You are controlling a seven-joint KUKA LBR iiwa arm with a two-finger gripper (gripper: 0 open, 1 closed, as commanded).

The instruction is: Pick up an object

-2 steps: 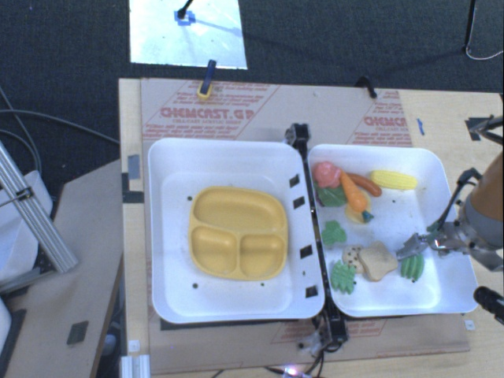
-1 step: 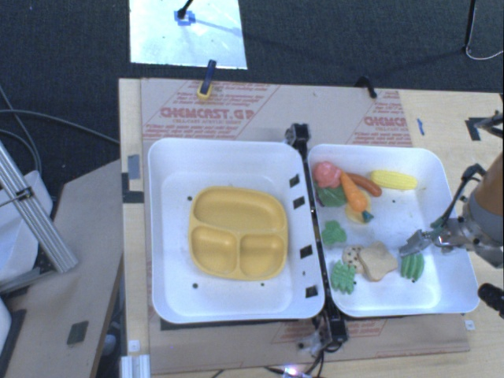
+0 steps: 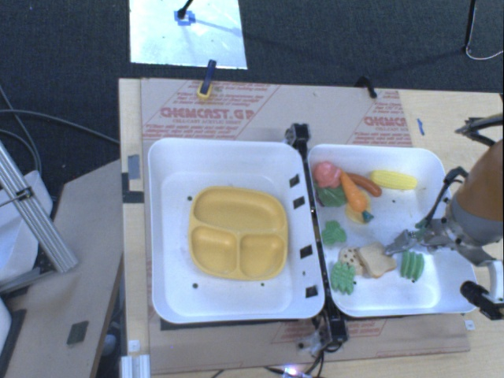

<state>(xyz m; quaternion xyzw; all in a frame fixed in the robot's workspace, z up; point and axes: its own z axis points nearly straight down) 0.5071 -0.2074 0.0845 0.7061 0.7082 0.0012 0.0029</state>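
Landmark = the right bin (image 3: 431, 162). Nearest its front wall lie a leafy green piece (image 3: 343, 277), a toast slice (image 3: 375, 261) w/ a dotted cube (image 3: 347, 257) touching it, and a ribbed green veg (image 3: 411, 265), loosely scattered so each can be taken singly. The gripper (image 3: 402, 242) hangs low over the bin's middle, just above the gap betw. toast and ribbed veg; whether it's open or closed can't be told, and nothing is seen held. Likely target: toast or ribbed veg, just below the tip. Farther back: a small green floret (image 3: 334, 232), then carrot (image 3: 355, 195), red ball (image 3: 326, 173), sausage (image 3: 365, 183), corn (image 3: 394, 180) near the back wall. Left of that bin, the other bin (image 3: 169, 164) holds a yellow divided tray (image 3: 237, 232), prob. the drop spot.
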